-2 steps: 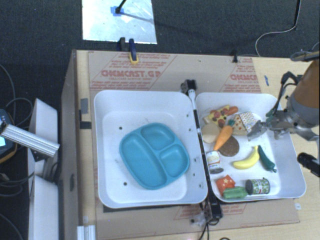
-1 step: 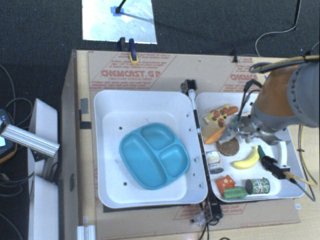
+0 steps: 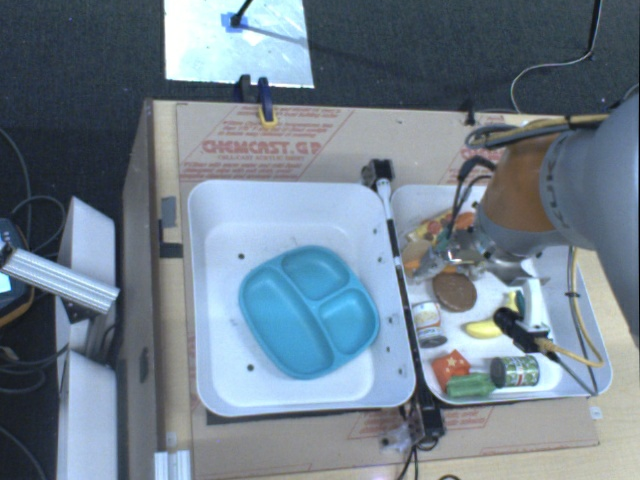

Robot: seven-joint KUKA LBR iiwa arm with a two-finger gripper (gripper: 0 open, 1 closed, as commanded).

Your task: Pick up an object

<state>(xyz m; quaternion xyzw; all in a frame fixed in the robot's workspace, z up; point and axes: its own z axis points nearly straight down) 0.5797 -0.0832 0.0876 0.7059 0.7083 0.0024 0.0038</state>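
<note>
Arm reached low over the right bin, presumably to grasp among its clutter, where a brown disc, banana and green can lay, though its bulk hid the gripper's state.

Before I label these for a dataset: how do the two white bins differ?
The left bin bears one big thing, a blue divided plate; the right bin bears many small ones, among them a green can and a banana. The arm hangs over the right bin, not the left. Both are shallow and white.
</note>
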